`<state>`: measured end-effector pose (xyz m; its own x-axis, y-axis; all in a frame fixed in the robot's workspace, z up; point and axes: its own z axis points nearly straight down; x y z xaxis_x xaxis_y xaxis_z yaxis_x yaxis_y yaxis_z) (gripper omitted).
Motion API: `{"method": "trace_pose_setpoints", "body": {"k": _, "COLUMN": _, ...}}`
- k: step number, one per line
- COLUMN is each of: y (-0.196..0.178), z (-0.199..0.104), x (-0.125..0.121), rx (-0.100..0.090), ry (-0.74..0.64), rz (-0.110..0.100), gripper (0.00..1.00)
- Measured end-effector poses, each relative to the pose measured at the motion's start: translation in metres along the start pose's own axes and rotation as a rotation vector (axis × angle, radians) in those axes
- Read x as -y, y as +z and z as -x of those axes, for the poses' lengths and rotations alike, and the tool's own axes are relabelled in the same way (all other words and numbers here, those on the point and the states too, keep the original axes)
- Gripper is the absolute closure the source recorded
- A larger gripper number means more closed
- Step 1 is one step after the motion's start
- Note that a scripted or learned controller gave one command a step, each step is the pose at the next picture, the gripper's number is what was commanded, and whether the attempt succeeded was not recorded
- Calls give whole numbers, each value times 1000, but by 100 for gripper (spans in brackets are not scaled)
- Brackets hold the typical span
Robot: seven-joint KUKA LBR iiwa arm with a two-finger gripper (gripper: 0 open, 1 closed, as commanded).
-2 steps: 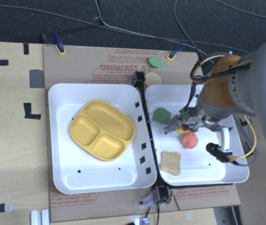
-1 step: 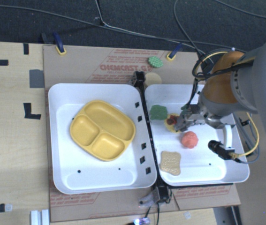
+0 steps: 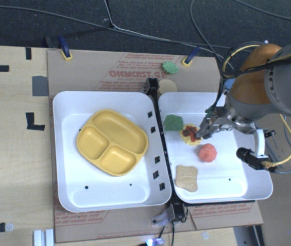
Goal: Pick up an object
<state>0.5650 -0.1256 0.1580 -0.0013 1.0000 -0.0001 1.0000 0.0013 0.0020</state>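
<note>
Over the right bin, the gripper touched a small red-and-yellow toy. Whether it grasped anything, I couldn't tell. A red ball lay at its five o'clock.

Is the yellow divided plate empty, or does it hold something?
Empty. The yellow plate lies in the left bin; its three compartments show bare yellow.
</note>
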Motion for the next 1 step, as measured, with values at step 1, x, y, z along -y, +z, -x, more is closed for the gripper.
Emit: {"method": "trace_pose_setpoints", "body": {"k": 1, "y": -53, "z": 0, "x": -1, "rx": 1, "ry": 0, "rz": 3, "gripper": 100}}
